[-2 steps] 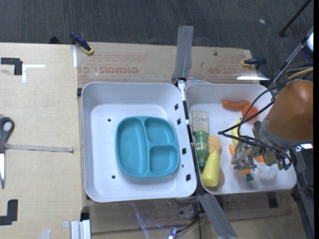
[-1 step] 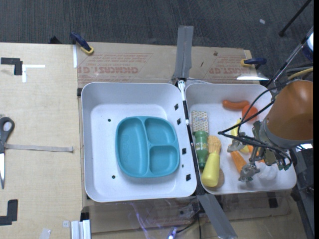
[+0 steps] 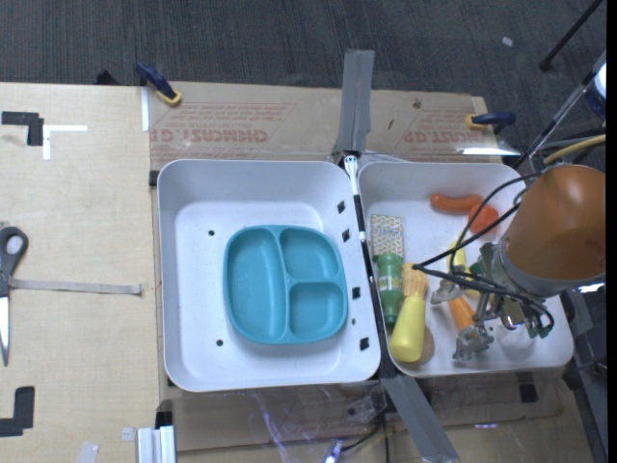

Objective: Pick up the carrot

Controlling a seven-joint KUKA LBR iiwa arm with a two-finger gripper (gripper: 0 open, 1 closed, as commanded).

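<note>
"Dark carpet (image 3: pixel 241 17) up top, pale wooden bench (image 3: pixel 77 220) below. Where is the carrot in all this?"

"The carrot (image 3: pixel 463 313) lies in the right bin (image 3: pixel 540 360), toward its near edge. It is a short orange piece and part of it is hidden by my own metalwork and cables."

"And your gripper?"

"My gripper (image 3: pixel 472 343) is low in that same bin, right at the carrot and just on its near side. I cannot tell whether it is spread or closed, or whether it is touching the carrot. My orange band (image 3: pixel 564 220) hangs above it and covers the bin's right side."

"What else is in the bin with it?"

"A yellow bottle (image 3: pixel 410 328) sits just left of the carrot, tilted. A green bottle (image 3: pixel 388 283) lies along the left wall, with a checkered pad (image 3: pixel 386 231) at its far end. An orange sausage (image 3: pixel 455 202) lies near the far wall, well apart from the carrot."

"And the other bin?"

"The left bin (image 3: pixel 183 258) holds a teal divided plate (image 3: pixel 286 285), flat in the middle. Both bins sit on a sheet of cardboard (image 3: pixel 241 128) fixed with two blue clamps (image 3: pixel 159 83). A grey strip of tape (image 3: pixel 357 99) runs back from the gap between the bins. Scissors (image 3: pixel 8 258) lie at the bench's left edge."
</note>
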